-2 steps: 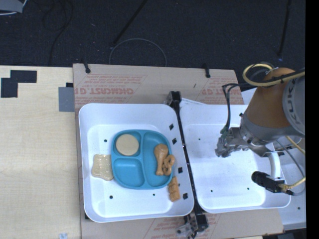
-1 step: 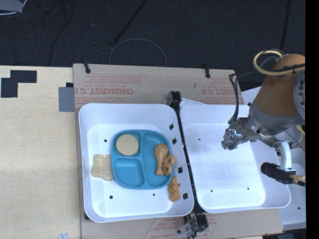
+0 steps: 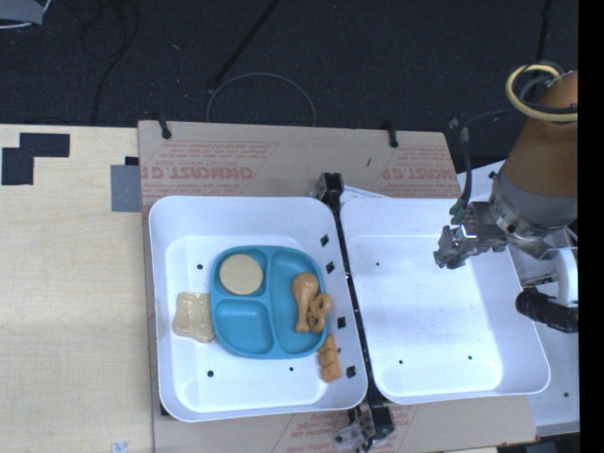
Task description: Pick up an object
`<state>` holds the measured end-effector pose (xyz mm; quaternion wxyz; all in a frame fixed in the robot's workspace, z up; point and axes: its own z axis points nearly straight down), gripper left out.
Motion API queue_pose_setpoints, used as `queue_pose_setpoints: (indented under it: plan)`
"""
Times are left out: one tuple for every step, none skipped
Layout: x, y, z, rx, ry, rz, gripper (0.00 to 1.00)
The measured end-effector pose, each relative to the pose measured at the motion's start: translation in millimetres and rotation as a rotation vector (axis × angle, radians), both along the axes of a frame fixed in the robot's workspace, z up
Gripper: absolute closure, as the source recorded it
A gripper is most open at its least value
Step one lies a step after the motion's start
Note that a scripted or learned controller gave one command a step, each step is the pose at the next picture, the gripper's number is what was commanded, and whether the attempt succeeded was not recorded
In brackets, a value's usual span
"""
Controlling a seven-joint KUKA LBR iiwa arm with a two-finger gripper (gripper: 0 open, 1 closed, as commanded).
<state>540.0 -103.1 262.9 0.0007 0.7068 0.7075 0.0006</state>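
Fingers (image 3: 455, 250) over right bin (image 3: 415, 385) (grip state unclear), blue tray (image 3: 247, 333) in left bin (image 3: 179, 385)

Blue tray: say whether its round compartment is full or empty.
Full: a tan round disc sits in the blue tray's upper-left round compartment.

bench (image 3: 66, 281): light wood | on it: cardboard sheet (image 3: 283, 159) | bearing: left bin (image 3: 179, 217), right bin (image 3: 415, 217)
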Motion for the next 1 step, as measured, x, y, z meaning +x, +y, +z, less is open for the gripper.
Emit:
queue_pose_setpoints:
  plan:
    - [0.0,-0.8,2.8,0.001,0.004,0.001,1.0]
